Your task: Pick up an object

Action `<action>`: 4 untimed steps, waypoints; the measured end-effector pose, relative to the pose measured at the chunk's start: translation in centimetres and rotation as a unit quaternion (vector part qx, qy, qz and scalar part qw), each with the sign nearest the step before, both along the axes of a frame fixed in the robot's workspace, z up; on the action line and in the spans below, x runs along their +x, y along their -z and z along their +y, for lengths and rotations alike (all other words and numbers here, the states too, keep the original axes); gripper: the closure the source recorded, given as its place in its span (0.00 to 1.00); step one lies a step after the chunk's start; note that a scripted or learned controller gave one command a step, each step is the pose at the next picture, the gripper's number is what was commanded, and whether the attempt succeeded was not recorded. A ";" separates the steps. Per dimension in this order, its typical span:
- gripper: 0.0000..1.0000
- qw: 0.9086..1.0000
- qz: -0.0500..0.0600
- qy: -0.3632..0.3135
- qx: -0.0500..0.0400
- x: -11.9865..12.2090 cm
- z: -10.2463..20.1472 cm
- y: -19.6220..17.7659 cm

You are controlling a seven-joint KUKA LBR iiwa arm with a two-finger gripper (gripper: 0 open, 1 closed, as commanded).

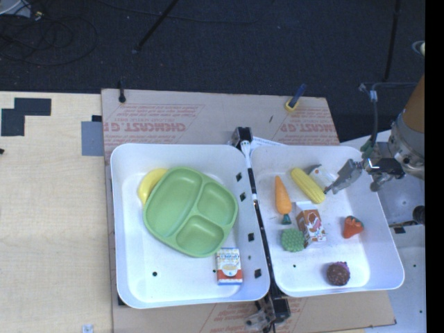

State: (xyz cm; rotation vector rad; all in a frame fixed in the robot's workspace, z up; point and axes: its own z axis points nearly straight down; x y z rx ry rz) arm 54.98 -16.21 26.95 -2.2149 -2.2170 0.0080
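Gripper [345, 177] beside corn [307, 185], unobstructed.

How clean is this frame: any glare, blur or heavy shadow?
Camera view: lighting even and soft, shadows faint; the white bins look bright but keep detail; toy corn and carrot are slightly soft; the gripper is a bit blurred; the floor behind is dark.

Plate [191, 212] in left bin [128, 255], carrot [282, 195] beside corn [306, 184] (right bin [378, 255])
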 end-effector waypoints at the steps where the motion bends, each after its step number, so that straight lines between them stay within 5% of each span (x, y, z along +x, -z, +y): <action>1: 0.00 1.000 -0.002 0.001 0.000 -2.3 1.6 13.5; 2: 0.00 1.000 -0.012 0.002 -0.001 -3.0 3.5 17.6; 3: 1.00 1.000 -0.012 0.005 0.000 -2.9 3.4 16.5; 4: 1.00 1.000 -0.003 0.000 0.000 -0.9 12.7 8.2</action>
